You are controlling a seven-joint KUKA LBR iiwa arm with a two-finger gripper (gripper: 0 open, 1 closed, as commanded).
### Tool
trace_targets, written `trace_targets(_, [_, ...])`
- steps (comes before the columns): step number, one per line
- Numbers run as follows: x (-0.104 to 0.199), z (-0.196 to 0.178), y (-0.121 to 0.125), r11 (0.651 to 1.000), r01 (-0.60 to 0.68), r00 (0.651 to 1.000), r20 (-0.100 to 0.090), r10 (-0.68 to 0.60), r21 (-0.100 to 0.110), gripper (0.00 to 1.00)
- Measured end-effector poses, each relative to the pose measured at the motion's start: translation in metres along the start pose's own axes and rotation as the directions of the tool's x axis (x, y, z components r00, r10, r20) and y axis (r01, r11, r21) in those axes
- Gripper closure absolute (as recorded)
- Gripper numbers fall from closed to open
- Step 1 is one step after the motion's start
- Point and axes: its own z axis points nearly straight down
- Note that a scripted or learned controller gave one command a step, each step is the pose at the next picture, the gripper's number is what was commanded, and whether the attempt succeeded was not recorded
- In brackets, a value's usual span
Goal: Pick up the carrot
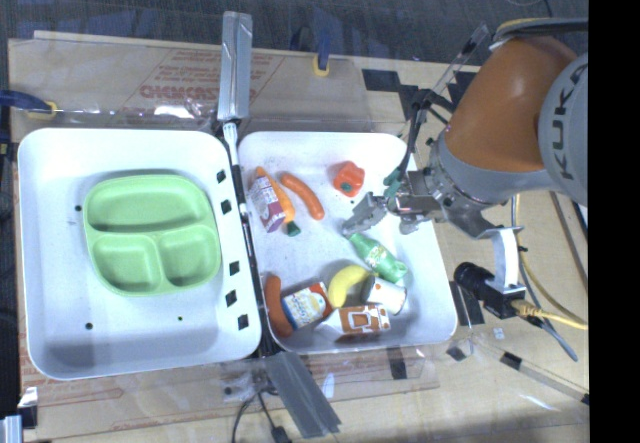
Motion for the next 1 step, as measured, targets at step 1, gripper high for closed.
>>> trace_targets(1, [-0.0017,0.0072,0.0563,0.997,0.08,0.997,0.001,-0.08,-0.001,0.0])
